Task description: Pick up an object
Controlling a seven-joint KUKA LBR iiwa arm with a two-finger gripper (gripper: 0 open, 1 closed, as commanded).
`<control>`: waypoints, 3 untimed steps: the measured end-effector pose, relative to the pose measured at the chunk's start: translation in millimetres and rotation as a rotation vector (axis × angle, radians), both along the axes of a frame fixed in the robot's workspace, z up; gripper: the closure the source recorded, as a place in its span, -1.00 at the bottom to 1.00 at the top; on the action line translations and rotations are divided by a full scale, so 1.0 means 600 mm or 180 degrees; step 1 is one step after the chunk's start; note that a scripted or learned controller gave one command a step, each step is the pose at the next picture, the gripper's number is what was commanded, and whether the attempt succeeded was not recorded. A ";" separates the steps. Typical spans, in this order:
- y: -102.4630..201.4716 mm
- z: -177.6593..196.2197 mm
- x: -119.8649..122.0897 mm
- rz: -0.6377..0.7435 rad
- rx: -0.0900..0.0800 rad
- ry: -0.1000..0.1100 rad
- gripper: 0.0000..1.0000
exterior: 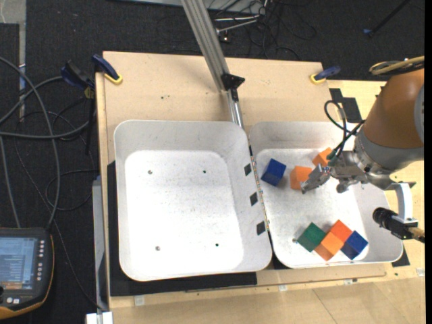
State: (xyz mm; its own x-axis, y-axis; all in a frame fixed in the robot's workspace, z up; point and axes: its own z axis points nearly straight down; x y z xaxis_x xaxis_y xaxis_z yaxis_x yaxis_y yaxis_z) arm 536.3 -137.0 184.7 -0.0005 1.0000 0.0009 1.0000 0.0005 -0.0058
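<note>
while the grey arm with its orange band (pixel 401 113) reached in from the right, its two-finger gripper (pixel 317 179) hung low over the right-hand shallow white bin (pixel 290 135), with its tip just beside a small orange cube (pixel 300 177). whether the claw was released or clenched could not be told from this slanted view, and the cube was not seen between its tips. a second orange block (pixel 322 158) lay just behind the gripper, partly hidden by it. a blue cube (pixel 274 171) sat to the left of the orange one, near the bin's left wall and apart from the gripper. toward the near edge of the same bin, a green cube (pixel 312 237), an orange cube (pixel 333 240) and another blue cube (pixel 354 244) lay pressed together in a row. the left-hand shallow white bin (pixel 128 181) stood beside it on the pale wooden bench (pixel 169 79). a slanted metal bar (pixel 206 36) crossed the bench's far edge, and a handheld control pendant (pixel 23 268) lay on the dark floor to the left.
</note>
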 end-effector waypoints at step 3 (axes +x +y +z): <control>-0.005 -0.132 0.001 -0.0003 -0.0004 -0.0024 1.00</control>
State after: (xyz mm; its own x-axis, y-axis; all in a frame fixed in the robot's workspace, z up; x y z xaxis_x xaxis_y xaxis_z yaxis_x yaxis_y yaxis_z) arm 537.2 -140.0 105.4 0.0005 1.0000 -0.0004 1.0000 -0.0005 0.0017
